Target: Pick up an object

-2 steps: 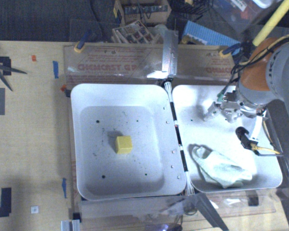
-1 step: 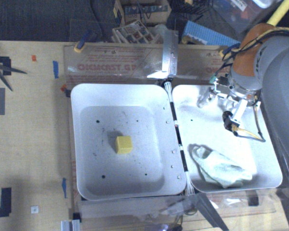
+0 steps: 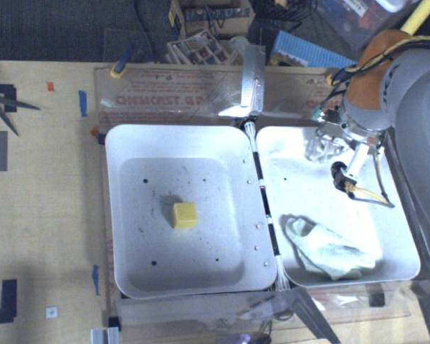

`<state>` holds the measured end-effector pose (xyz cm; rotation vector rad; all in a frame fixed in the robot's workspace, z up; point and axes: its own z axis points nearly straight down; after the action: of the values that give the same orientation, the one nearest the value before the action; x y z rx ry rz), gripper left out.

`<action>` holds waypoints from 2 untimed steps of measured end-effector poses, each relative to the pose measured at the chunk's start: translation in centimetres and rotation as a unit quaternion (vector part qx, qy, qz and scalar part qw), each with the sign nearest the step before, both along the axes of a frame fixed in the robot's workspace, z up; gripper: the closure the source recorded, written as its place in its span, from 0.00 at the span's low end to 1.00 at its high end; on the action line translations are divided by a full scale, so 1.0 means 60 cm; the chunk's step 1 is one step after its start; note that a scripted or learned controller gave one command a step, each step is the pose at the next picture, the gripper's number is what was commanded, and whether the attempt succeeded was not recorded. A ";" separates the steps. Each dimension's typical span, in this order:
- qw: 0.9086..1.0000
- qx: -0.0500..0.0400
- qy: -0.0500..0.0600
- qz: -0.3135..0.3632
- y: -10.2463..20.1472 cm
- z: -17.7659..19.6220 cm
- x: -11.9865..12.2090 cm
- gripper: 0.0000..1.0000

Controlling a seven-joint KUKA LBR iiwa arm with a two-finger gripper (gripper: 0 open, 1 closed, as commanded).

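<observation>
Crumpled white cloth [image 3: 330, 249], small yellow cube [image 3: 184, 215]; end effector [image 3: 322, 147] grip state unclear.

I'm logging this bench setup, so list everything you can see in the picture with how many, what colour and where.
Bins: 2, white, side by side on the bench, left bin and right bin.
Block: 1, yellow, near the middle of the left bin's floor.
Cloth: 1, white, crumpled at the near edge of the right bin.
Bench top: 1, light wood, left of the bins, with small blue and red marks.
Clutter of boxes and cables: several, mixed colours, behind the bins.
Arm: 1, grey with an orange band, reaching in from the right.
Gripper: 1, metallic, over the far part of the right bin, apart from the cloth.
</observation>
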<state>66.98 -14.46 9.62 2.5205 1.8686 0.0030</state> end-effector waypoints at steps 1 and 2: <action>0.986 0.001 0.003 -0.165 -0.052 0.143 -0.003 1.00; 0.907 0.002 0.004 -0.422 -0.110 -0.014 -0.003 1.00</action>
<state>66.80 -21.06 8.80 3.0804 0.6333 -0.0062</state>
